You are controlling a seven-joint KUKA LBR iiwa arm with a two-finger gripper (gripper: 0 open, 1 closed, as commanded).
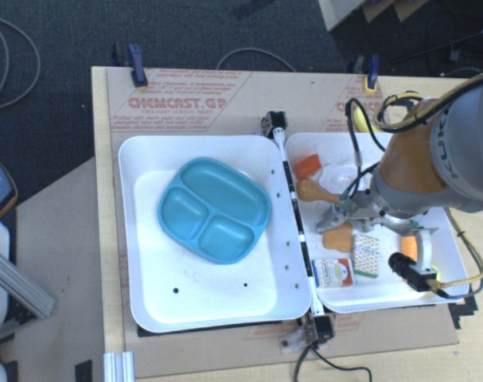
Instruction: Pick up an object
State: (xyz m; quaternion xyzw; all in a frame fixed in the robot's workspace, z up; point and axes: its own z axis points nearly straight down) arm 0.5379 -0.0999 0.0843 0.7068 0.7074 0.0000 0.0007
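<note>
you're at the reach-in step, gripper (pixel 346 211) down in the right bin (pixel 336 299) among the snacks, right by the tan piece (pixel 337 237), grip state i can't tell, so next you'd want a clean close and lift; left bin (pixel 138 237) has a blue plate (pixel 215 209), all on a cardboard-topped bench (pixel 177 102).

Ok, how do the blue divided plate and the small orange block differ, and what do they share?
The blue divided plate is large and lies alone in the left bin; the small orange block is far smaller and sits among clutter in the right bin. The plate is blue with three compartments; the block is plain orange. Both lie apart from the tool.
</note>
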